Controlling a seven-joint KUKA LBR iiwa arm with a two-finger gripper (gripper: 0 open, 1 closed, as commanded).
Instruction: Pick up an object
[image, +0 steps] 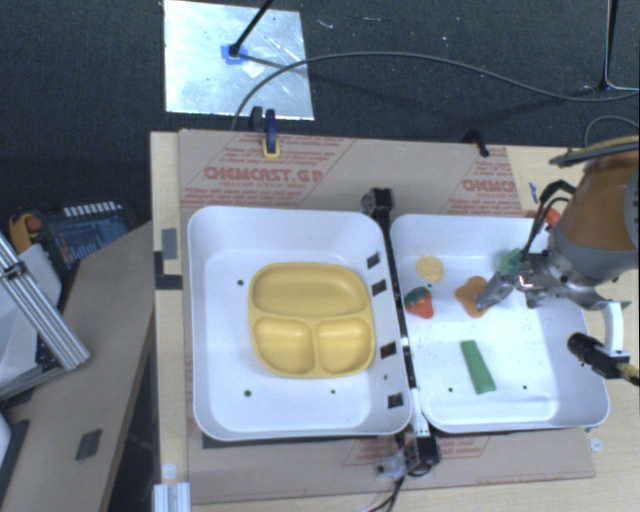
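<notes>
Over the right bin (560, 405), gripper (497, 291) beside orange toy (470, 295)

Divided tray (308, 318) in the left bin (215, 300); four small toys (end effector (497, 292) beside one) in the right bin (560, 400)

Right bin (560, 405): open floor lower right; green block (477, 365), strawberry (419, 301), orange piece (470, 295) crowd centre-left.

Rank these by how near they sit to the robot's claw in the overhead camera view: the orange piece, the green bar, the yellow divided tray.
1. Orange piece, right bin, just beside the gripper.
2. Green bar, same bin, lower down.
3. Yellow divided tray, left bin, farthest.
</notes>
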